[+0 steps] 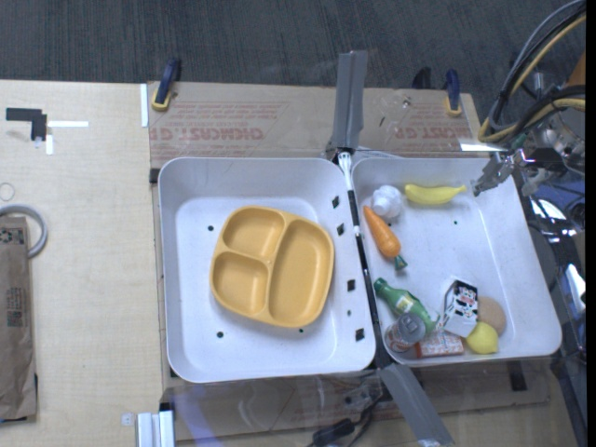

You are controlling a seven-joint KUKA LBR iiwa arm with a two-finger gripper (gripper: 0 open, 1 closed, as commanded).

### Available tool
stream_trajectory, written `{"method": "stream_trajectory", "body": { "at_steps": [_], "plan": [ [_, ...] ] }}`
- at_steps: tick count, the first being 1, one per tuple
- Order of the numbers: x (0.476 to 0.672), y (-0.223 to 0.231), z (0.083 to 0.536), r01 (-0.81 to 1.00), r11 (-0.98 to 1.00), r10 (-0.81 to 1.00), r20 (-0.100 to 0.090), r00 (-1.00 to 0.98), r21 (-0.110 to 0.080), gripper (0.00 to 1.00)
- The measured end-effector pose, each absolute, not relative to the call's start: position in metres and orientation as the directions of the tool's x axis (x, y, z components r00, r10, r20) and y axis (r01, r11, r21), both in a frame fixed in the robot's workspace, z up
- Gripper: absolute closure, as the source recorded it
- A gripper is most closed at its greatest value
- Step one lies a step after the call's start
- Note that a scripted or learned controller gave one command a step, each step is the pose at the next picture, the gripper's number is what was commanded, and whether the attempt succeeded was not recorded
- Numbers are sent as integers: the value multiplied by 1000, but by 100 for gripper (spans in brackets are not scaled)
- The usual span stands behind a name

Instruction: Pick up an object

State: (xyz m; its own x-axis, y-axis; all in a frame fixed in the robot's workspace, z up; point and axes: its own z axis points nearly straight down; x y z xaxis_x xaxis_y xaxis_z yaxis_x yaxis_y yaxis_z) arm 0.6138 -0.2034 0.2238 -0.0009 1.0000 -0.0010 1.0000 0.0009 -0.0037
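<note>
1. The end effector (492, 177) hangs over the right bin's (521, 250) upper right rim; whether it is apart or together I cannot tell
2. Nearest it lies a curved, smooth yellow banana (434, 193), beside a white garlic bulb (386, 201)
3. A tapered orange carrot (382, 234) lies below them
4. The left bin (186, 277) holds a glossy yellow three-part plate (272, 266)
</note>
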Motion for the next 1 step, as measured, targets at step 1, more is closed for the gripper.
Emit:
{"method": "stream_trajectory", "body": {
  "at_steps": [1],
  "plan": [
    [614, -203, 224, 1000, 1, 1000, -1, -1, -4, 0]
  ]
}}
